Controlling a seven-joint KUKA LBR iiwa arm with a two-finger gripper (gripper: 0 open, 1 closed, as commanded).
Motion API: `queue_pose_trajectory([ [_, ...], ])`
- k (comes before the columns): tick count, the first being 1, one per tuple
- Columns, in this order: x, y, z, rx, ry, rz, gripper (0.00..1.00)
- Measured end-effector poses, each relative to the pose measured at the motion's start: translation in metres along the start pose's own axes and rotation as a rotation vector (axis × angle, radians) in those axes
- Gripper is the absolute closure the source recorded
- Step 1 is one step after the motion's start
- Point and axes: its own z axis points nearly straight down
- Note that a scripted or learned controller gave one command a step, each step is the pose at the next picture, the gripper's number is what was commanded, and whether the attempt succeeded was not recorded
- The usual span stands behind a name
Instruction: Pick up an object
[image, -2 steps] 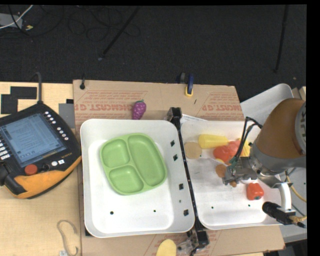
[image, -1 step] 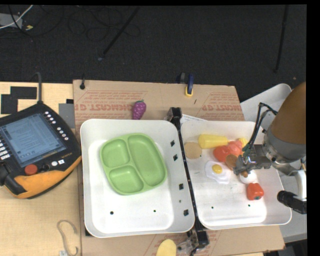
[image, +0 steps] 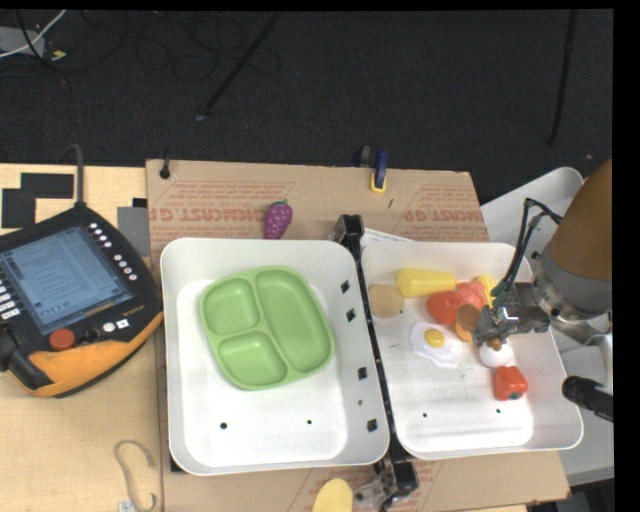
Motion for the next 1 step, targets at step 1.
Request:
queue_pose_trajectory([
  [1, 0.0479, 0.0126, -0.0084, 0.001, 0.002, -0.004, 1.0],
])
